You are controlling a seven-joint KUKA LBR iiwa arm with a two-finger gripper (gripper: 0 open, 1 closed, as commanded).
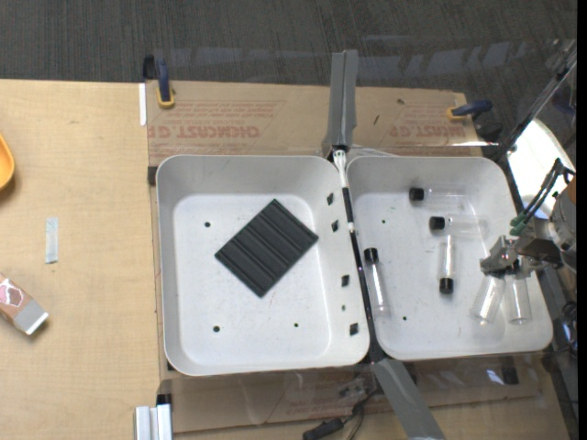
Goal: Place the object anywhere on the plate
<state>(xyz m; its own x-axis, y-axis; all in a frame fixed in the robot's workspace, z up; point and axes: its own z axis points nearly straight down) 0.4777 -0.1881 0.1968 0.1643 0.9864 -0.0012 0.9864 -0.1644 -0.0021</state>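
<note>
A black ridged plate (pixel 267 247) lies turned like a diamond in the middle of the left bin (pixel 183 337). Several clear tubes with black caps are scattered in the right bin (pixel 404 342): one (pixel 373 280) along its left wall, one (pixel 447 262) near the middle, and two more (pixel 440 196) toward the back. Two other clear tubes (pixel 488 301) rest side by side at the front right. My gripper (pixel 503 261) hangs at the right bin's right side, just above that pair. Nothing shows held in it.
A grey divider post (pixel 343 99) rises behind the seam between the bins. Brown cardboard (pixel 229 122) and clamps (pixel 163 85) sit behind them. On the wooden bench to the left lie a small grey strip (pixel 51 240) and a wrapped block (pixel 20 307).
</note>
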